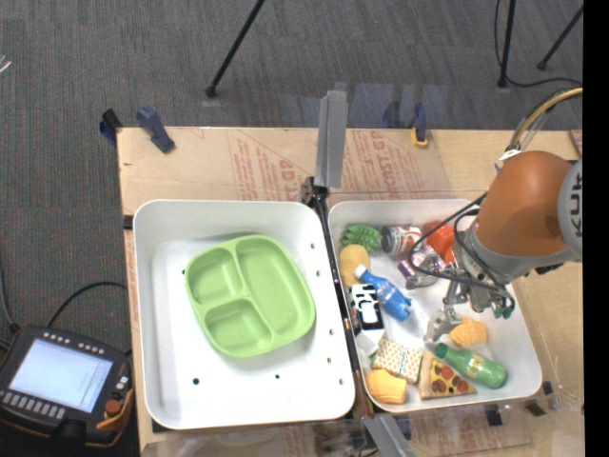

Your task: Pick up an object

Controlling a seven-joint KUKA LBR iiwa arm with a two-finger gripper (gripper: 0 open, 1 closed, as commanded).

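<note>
The gripper (455,314) hangs low in the right bin (529,350), fingers spread and holding nothing, just beside the orange wedge (468,332) and above the green bottle (473,365), where, in such crowding, a fingertip may strike a neighbouring toy and nudge the wedge aside.

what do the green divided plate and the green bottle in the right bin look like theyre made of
Green divided plate: probably moulded plastic, judging by its even pale green colour, rounded compartment walls and soft matte sheen. Green bottle: likely glossy toy plastic, since it has a uniform green body with a light highlight along it and a red-and-white label; glass can't be ruled out from this view.
</note>
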